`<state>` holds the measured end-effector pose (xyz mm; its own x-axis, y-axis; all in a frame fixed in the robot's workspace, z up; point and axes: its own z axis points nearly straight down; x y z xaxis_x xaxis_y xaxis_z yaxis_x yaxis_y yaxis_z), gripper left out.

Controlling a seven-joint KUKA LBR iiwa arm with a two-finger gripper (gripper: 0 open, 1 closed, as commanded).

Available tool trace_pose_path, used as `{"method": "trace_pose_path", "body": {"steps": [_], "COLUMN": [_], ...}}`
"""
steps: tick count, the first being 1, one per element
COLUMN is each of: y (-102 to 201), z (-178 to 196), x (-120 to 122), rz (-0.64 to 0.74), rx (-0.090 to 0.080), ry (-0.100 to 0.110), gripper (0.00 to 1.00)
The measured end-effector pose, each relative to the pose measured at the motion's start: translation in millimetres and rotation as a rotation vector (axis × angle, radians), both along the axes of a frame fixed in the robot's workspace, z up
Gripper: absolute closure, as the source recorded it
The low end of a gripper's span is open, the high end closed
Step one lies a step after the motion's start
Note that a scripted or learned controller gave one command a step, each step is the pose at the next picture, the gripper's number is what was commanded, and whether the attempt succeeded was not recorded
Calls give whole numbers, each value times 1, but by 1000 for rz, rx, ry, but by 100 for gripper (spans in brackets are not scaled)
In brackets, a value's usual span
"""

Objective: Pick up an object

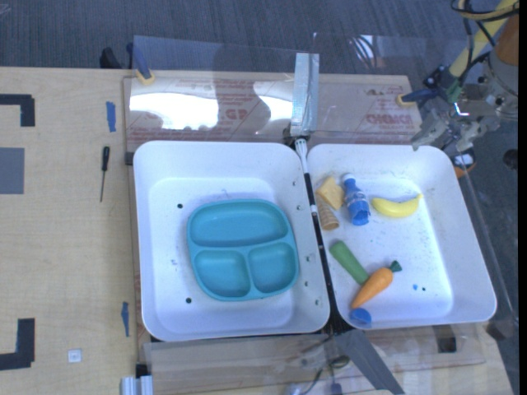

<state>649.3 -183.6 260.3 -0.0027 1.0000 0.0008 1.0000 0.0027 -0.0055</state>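
- The gripper (461, 126), a grey metal assembly, sits just past the right bin's (436, 299) far right corner; whether it is wide or closed cannot be told.
- That smooth white bin holds a curved yellow banana (396, 206), a blue bottle (356, 200), a tapered orange carrot (374, 286) and a green cylinder (347, 261).
- The left bin (165, 171) carries a glossy teal three-compartment tray (242, 248).

A dark grey carpeted floor (247, 6) stretches behind the bench and down its right side. The light wooden benchtop (58, 220) carries black corner markings (20, 109), strips of blue tape (110, 115) and a screwdriver (104, 171). Clear plastic panels (214, 89) behind the bins catch bright overhead glare.
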Motion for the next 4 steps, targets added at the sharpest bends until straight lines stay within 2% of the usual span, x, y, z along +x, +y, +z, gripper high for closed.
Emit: {"method": "trace_pose_path", "body": {"steps": [1, 2, 3, 4], "y": [-25, 18, 27, 28], "z": [-150, -153, -158, -174], "x": [-31, -5, 18, -19], "rz": [81, 354, 344, 346], "rx": [-3, -2, -2, -1], "ry": [-24, -12, -9, -9], "gripper": [0, 0, 0, 0]}}
